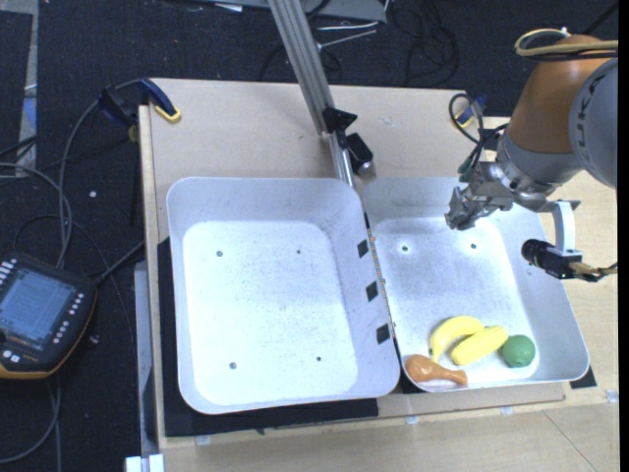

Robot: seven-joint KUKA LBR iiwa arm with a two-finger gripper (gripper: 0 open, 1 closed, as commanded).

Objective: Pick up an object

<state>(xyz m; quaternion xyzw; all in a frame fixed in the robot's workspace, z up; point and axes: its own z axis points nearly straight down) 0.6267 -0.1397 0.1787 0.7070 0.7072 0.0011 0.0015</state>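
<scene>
Yellow banana toys, light plastic by the look, wait in the right bin's near corner.
The bananas (467,339) look smooth, curved and likely slippery, best pinched across the middle; a green ball (518,351) and orange piece (433,370) crowd them. The pincer (462,214) hangs at the far end, its opening impossible to judge.

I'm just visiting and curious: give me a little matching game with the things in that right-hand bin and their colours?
Things:
1. banana
2. ball
3. drumstick-shaped toy
4. bin

Colours:
A. white
B. orange-brown
C. yellow
D. green

Pairs: 1-C, 2-D, 3-B, 4-A
</scene>
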